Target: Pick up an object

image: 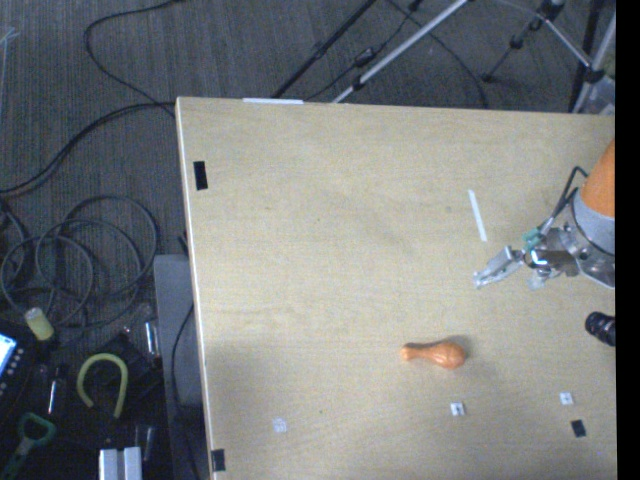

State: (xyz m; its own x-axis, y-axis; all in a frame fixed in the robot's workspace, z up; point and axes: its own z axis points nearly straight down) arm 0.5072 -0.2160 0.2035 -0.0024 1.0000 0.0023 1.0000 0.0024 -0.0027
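An orange pear-shaped object [435, 354] lies on its side on the pale wooden bench top [330, 258], towards the lower middle, with its narrow end pointing left. My gripper [497, 270] reaches in from the right and hovers above and to the right of the object, apart from it. Nothing shows in the gripper. A thin white stick [478, 215] lies flat on the bench just above the gripper.
Small square markers [457, 408] sit near the bench's lower right, and a black marker [200, 175] sits at its left edge. Off the left edge, cables and tools [90, 368] lie on the floor. Tripod legs [440, 18] stand beyond the far edge.
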